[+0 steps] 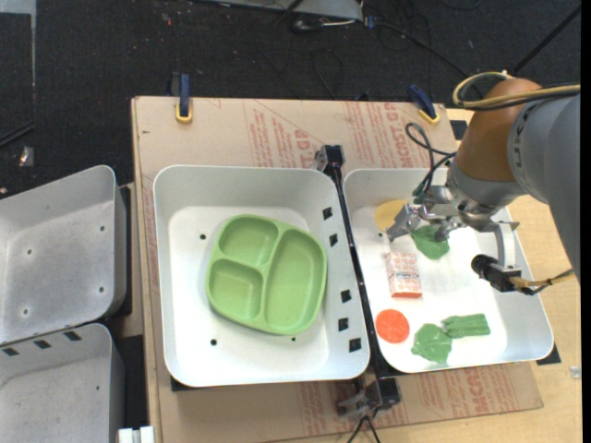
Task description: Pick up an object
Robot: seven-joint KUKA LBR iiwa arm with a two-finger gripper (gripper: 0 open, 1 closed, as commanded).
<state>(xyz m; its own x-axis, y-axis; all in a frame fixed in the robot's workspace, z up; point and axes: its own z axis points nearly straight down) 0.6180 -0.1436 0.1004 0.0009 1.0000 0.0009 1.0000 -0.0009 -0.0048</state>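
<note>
Over the right-hand bin (540, 330), the gripper (427, 221) hangs low at the bin's upper middle, directly above a small green lump (430, 244); whether its claw is released or clenched cannot be told from this slanted view, and nothing can be seen gripped in it. The lump, the likeliest target by its position, lies just beside a yellow piece (388, 214) that touches or nearly touches it on the left. It looks like a light toy of plastic or soft rubber, irregular and rounded, so it may roll or squirt aside under a pinch; a hold across its narrower middle would probably serve best. Below it lies a flat pink-and-white packet (404, 274), thin and probably hard to lift off the floor of the bin. Nearer the front edge sit an orange disc (392, 326), also flat, a green block (466, 325) and a second green lump (430, 341), the last two touching. A black cable end (489, 269) on the arm hangs over the right part of the bin. Open floor remains between the packet and the block, giving room to descend, while the divider (351, 247) between the bins and the raised back wall limit sideways travel. On the left, the other bin (185, 201) holds a green divided plate (267, 274), well apart from the gripper
</note>
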